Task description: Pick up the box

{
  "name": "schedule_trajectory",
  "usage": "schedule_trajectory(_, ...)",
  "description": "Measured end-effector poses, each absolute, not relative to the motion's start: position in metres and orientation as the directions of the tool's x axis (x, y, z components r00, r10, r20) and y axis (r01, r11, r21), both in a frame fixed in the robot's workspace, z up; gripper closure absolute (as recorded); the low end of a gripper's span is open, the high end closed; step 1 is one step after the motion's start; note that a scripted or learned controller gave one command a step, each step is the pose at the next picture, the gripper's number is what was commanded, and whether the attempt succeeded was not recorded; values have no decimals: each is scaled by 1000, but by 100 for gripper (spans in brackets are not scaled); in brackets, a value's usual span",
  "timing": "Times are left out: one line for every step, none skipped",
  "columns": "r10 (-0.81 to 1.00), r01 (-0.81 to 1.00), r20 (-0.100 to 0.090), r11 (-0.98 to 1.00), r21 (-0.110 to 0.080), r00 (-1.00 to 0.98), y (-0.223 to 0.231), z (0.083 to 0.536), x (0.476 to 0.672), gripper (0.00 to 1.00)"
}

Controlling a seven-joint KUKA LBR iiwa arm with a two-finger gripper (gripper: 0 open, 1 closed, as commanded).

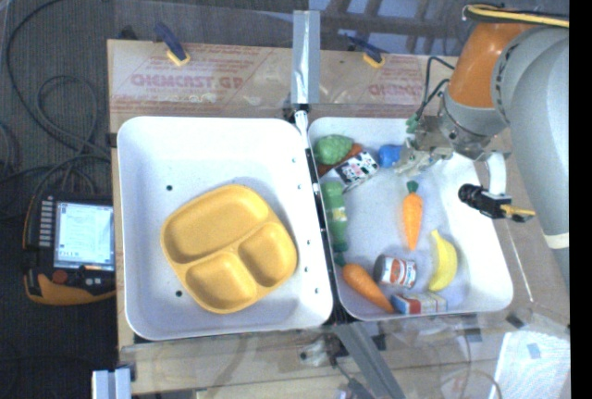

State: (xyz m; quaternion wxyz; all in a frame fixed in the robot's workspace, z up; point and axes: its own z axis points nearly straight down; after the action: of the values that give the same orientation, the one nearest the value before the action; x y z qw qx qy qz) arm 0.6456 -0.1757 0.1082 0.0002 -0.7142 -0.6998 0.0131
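Note:
A small black-and-white box (356, 168) lies tilted in the upper left part of the right bin (481, 244). A second small box (418, 304), red, white and blue, lies flat by that bin's front wall. My gripper (414, 160) hangs over the bin's upper middle, right of the black-and-white box and apart from it. A blue object (390, 155) sits just left of the gripper, and the green top of an orange carrot (412, 214) lies just below it. I see nothing held in the gripper.
The right bin also holds a green vegetable (333, 149), a green bottle (333, 207), a banana (444, 260), a can (398, 272) and a second carrot (366, 286). A yellow divided plate (231, 246) lies in the left bin (148, 166).

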Motion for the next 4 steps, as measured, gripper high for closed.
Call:
schedule_trajectory(1000, 1000, -19, -21, -19, 20, -176, 108, 646, 0)
schedule_trajectory(995, 995, 21, 95, -42, -94, -205, 86, 664, 0)
schedule_trajectory(996, 995, 5, 93, -37, -93, -209, 97, 664, 100)
schedule_trajectory(996, 995, 6, 94, -38, -93, -209, 97, 664, 0)
